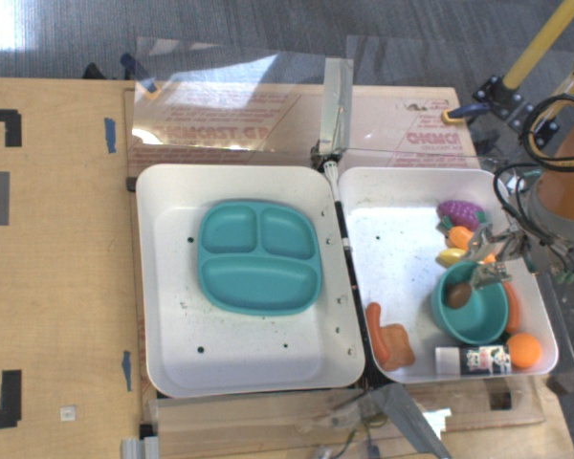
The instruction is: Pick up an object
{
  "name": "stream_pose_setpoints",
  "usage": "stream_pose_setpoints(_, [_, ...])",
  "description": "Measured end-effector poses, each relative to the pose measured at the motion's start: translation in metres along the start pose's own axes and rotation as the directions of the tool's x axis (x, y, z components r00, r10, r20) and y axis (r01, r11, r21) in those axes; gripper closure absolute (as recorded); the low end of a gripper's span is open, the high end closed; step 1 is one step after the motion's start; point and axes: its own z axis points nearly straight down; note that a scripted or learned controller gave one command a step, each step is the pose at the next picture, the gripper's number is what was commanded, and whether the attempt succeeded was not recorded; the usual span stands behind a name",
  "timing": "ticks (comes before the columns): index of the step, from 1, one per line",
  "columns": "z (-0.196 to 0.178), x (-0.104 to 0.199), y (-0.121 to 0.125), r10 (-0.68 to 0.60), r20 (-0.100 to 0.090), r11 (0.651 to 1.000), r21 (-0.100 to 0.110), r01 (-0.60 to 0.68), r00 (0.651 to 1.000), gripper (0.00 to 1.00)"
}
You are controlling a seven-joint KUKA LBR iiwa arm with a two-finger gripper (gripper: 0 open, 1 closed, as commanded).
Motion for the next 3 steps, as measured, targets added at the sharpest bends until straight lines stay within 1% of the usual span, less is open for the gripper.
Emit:
stream_pose_setpoints(1, [-0.124, -0.002, 0.074, 0.331, -0.053, 0.943, 0.007, -0.331, 0.942, 1.0])
stream_pose_setpoints(2, [-0.025, -0.003, 0.069, -0.058, -0.021, 0.998, -0.008, 0.058, 0.998, 1.0])
stream_pose_setpoints(3, [-0.075, 0.015, 0.028, -0.479, -0.036, 0.878, -0.032, 0.478, 0.877, 1.0])
